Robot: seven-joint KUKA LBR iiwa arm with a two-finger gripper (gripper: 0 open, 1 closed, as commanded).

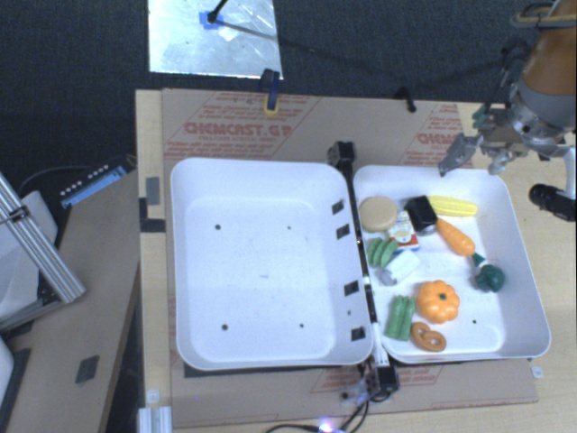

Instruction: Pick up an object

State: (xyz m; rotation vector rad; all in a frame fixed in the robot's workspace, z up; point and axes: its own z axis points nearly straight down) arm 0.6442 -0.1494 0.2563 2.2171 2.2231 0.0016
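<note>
The right bin (518,269) holds several toy foods: a tan round bun (379,212), a black block (421,213), a yellow corn cob (453,207), an orange carrot (456,237), a dark green broccoli piece (489,278), an orange pumpkin (437,300), a green pod (399,317), a brown pretzel (427,336) and a green vegetable (380,252). My gripper (478,154) hangs above the bin's far right corner, beyond the corn. Its fingers are spread apart with nothing between them.
The left bin (194,197) lies beside the right one, with black clips along the shared divider (356,242). A foil sheet (216,25) lies on the dark floor beyond the bench. A metal rail (36,251) stands at the left.
</note>
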